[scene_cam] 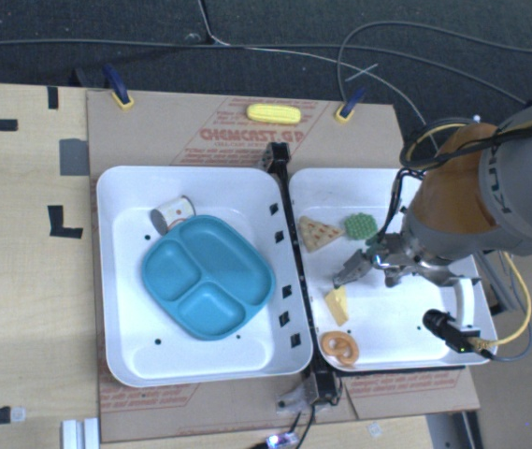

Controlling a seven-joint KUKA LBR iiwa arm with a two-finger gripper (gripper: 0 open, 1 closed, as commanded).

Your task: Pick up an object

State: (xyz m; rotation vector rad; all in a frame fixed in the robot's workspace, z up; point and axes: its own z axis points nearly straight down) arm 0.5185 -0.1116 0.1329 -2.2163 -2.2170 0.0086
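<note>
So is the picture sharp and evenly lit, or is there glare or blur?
Camera view: soft even light, with the white bins bright and nearly washed out; the picture is slightly soft throughout, and the gripper is a little smeared; the blue tray casts only a faint shadow.

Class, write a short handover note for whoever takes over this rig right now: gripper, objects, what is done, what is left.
Gripper: open, holding nothing, low over the right white bin.
Right bin: tan waffle-textured wedge, green knobbly piece, yellow cheese-like wedge, brown pretzel.
Left white bin: blue compartment tray, small grey and white cup.
Done: nothing lifted.
Left: grasp and lift one object.
</note>
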